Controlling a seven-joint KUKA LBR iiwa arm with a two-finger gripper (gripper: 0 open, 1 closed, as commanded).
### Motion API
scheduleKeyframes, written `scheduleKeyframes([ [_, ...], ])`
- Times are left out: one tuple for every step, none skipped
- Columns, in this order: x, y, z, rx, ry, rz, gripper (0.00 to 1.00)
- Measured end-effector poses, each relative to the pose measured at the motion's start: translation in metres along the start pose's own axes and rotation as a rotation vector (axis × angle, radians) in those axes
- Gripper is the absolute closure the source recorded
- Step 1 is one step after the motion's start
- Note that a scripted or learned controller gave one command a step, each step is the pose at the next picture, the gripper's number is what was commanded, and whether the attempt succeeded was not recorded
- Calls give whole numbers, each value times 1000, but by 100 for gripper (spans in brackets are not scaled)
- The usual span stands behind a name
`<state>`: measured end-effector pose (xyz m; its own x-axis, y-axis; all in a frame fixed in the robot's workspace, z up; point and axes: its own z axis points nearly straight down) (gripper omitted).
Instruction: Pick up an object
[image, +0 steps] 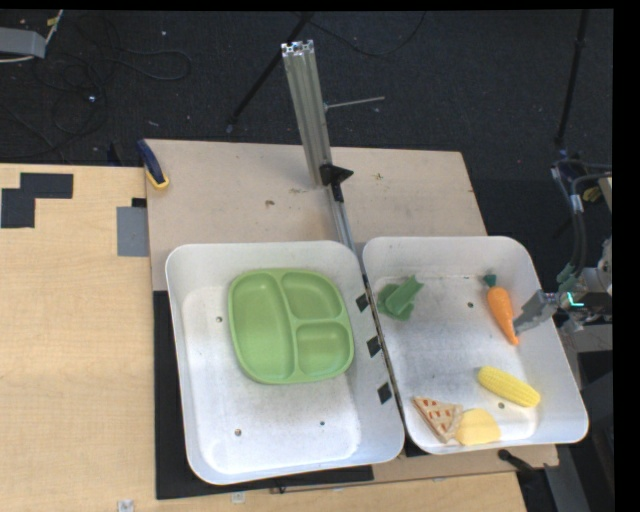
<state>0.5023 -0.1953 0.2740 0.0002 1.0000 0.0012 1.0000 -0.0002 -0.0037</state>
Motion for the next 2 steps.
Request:
scheduleKeyframes([
  [0, 0, 0, -1, 0, 0, 0],
  [-9, -1, 58, 4, 1, 1, 0],
])
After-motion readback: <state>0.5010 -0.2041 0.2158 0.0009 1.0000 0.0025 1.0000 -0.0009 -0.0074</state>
